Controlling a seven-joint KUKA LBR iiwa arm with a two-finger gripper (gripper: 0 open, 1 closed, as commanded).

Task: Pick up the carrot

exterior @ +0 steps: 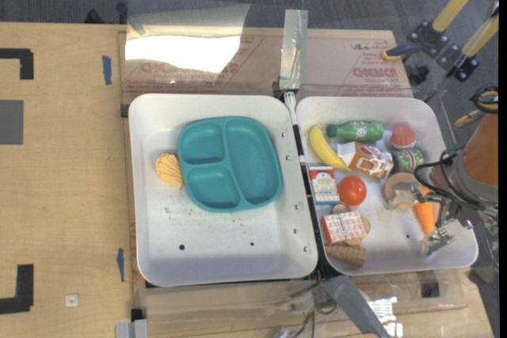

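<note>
Nearest the lens, the counter (55, 170) carried two white bins; the right bin (463, 249) held the carrot (426, 214) at its 4 o'clock corner, the hand (435, 241) just beside it, grip state unclear

Brightness: even, fairly bright overhead light across the bench.
Glare: a strong white reflection on the clear plastic sheet (186, 43) behind the left shallow white bin (150, 241).
Shadows: soft and short, hugging the teal divided plastic plate (230, 162).
Sharpness: moderate; small labels are unreadable.
Blur: the grey bar (356, 311) at the bottom edge is out of focus.
</note>
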